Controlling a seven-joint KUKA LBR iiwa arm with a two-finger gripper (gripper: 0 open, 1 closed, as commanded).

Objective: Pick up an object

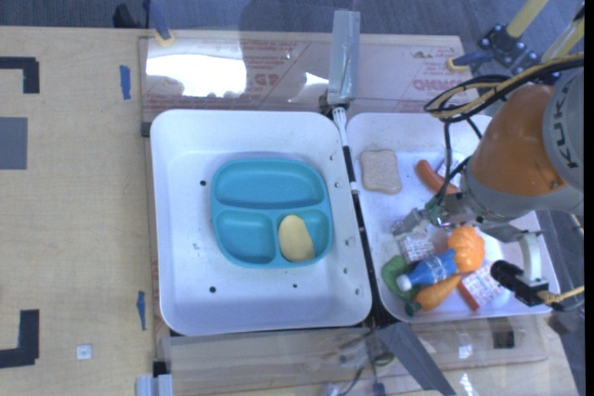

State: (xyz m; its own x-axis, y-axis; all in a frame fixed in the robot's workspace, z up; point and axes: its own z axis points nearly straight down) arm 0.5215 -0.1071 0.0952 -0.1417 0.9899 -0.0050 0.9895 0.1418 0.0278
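Two white bins sit on a pale wooden bench under me. My gripper [436, 216] hangs low in the right bin [376, 130], just beside the orange ball [467, 248], blue bottle [432, 271] and carrot [439, 292]; its grasp I cannot tell. I judge I'm mid-reach; next, close and lift.

A blue divided tray [269, 210] sits mid left bin [176, 227]; a yellow lemon-like piece [296, 238] lies in the tray's lower right compartment.
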